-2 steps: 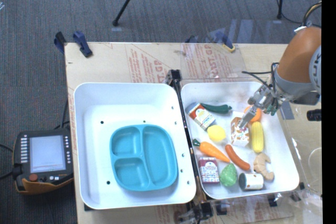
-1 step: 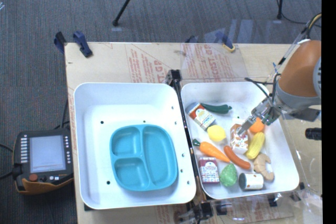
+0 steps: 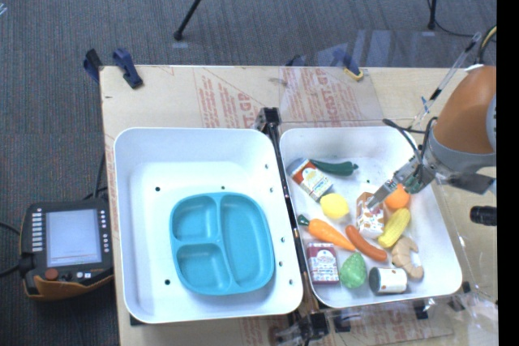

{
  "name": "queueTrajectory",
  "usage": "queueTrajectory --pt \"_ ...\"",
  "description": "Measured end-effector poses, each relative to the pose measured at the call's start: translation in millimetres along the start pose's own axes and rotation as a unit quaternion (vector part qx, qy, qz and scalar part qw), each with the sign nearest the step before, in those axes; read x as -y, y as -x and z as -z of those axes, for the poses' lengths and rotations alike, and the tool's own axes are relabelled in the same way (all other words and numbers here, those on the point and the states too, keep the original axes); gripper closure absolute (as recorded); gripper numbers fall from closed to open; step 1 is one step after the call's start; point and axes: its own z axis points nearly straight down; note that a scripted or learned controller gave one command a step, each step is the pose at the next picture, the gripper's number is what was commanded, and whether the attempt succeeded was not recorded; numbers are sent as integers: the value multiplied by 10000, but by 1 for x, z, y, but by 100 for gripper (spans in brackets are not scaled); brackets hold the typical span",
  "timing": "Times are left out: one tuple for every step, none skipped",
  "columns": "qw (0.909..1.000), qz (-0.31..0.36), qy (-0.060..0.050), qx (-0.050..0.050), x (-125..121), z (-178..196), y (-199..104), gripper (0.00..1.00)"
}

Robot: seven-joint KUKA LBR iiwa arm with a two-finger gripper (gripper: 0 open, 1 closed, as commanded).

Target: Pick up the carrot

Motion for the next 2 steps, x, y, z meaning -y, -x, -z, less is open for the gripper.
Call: queueTrajectory --pt "9975 -704 6 18 22 1 -15 0" --pt "9874 -1583 11 -1 36 1 -21 0"
